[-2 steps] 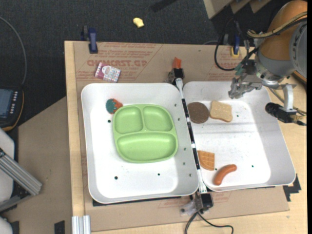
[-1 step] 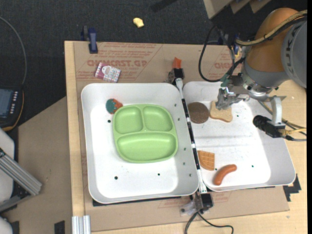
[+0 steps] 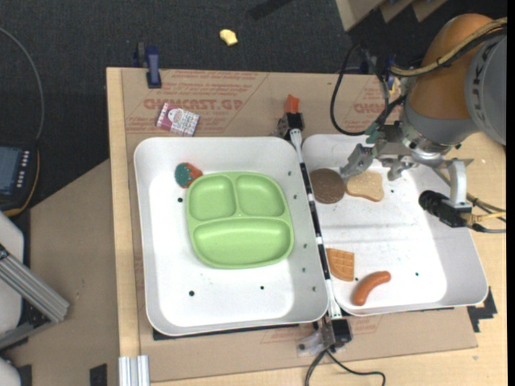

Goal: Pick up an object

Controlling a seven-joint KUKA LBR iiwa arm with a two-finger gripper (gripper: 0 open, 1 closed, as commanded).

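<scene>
The toy bread slice (image 3: 366, 187) lies flat at the far left of the right bin (image 3: 451, 288), looks light and stiff, runs left to right, wants a pinch across its thin edges, and the gripper (image 3: 372, 166) hangs open over it, holding nothing.

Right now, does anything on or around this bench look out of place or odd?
A few things. A small yellow scrap lies on the dark floor beyond the bench. A small card sits askew on the board behind the left bin. A round teal and red toy lies beside the green divided plate, not on it.
</scene>
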